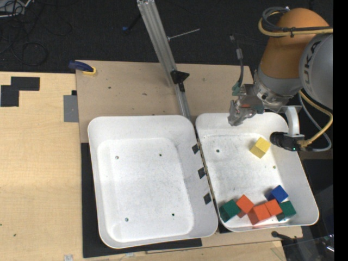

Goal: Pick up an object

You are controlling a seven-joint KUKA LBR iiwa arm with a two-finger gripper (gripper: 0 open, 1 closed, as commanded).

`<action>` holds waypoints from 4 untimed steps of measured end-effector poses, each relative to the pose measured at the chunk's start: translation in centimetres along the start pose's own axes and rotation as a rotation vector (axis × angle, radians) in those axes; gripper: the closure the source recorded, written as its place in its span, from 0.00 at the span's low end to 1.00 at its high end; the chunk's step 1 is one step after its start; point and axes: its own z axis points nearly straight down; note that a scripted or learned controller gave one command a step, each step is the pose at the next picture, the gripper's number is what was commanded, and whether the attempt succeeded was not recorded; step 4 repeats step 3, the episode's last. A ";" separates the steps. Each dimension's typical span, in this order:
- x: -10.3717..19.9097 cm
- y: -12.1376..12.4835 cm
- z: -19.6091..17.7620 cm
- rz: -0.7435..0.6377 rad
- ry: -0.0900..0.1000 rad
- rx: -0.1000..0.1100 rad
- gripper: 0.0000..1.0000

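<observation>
The camera view looks down at a slant on the wooden surface [136, 91], which carries two shallow white bins side by side. The grey arm [321, 64] enters from the right edge, its orange band [288, 37] bulging above the wrist, and bends down toward the far edge of the right bin [239, 145]. The tool [237, 115] hangs at the end of it, just over that bin's far rim near its far left corner, pointing down. Its tips are small and dark against the rim (too blurred to separate), so I cannot tell how far it is spread, and nothing can be seen held in it.

The objects to pick from all lie in the right bin. A yellow block [260, 147] sits alone toward the bin's right side, well apart from the tool and tilted on the bin floor. The rest crowd the near edge: a green block [229, 209] at the left of the cluster, an orange block [245, 203] touching it, a larger orange block [262, 211] beside that, a blue block [279, 193] behind, and another green block [286, 209] toward the near right corner.

The left bin [144, 184] shows its white floor. A slanted metal rail [160, 42] rises from the far side of the surface between the bins.
</observation>
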 end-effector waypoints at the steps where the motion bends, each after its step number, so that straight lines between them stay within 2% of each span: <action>1: 4.7 -1.5 1.4 0.000 0.000 0.002 1.00; 2: 9.9 -2.5 0.4 -0.001 0.000 0.001 1.00; 3: 15.5 -4.7 1.0 -0.001 -0.001 0.003 1.00; 4: 15.5 -4.7 1.0 -0.001 -0.001 0.003 1.00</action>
